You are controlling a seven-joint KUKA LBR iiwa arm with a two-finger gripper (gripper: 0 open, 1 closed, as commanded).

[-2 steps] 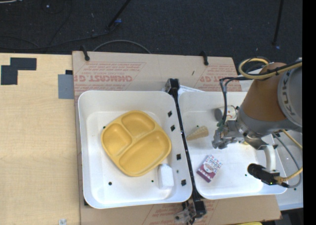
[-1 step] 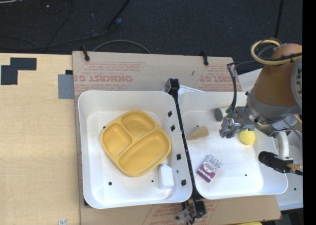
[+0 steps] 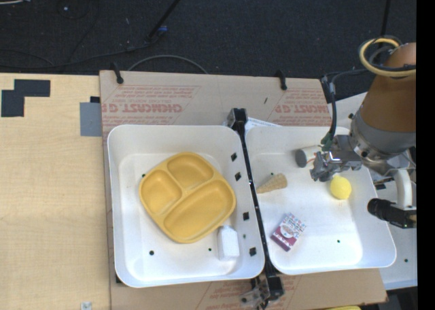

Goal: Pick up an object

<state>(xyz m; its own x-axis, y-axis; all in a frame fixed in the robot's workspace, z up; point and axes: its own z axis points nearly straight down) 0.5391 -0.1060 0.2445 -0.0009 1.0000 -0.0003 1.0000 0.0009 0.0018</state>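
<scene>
**Robot arm poised over a bin of small objects**

Dark carpeted floor with loose cables lies behind a pale wooden bench, where a sheet of printed cardboard (image 3: 204, 101) carries two shallow white plastic bins set side by side.

From the right, a grey robot arm with an orange band (image 3: 393, 91) reaches over the right-hand white bin (image 3: 380, 254). Its metal two-finger gripper (image 3: 327, 164) hangs low above the bin floor, just beside a small yellow ball (image 3: 340, 187). Nothing sits between the fingers; how wide they stand cannot be made out.

The left-hand white bin (image 3: 126, 234) holds a large yellow plastic tray with three compartments (image 3: 187, 196), lying flat, and a small white bottle-like object (image 3: 228, 241) near the tray's lower right edge.

The right bin holds, besides the ball, a tan wedge-shaped piece (image 3: 272, 183) near the divider, a small purple and white packet (image 3: 288, 230) toward the front, and a tiny grey block (image 3: 300, 158) just left of the gripper.

The ball is the nearest candidate. It looks light, and may roll away if nudged, so a squeeze across its middle seems safest. The packet looks flat and thin, likely harder to pinch.
</scene>
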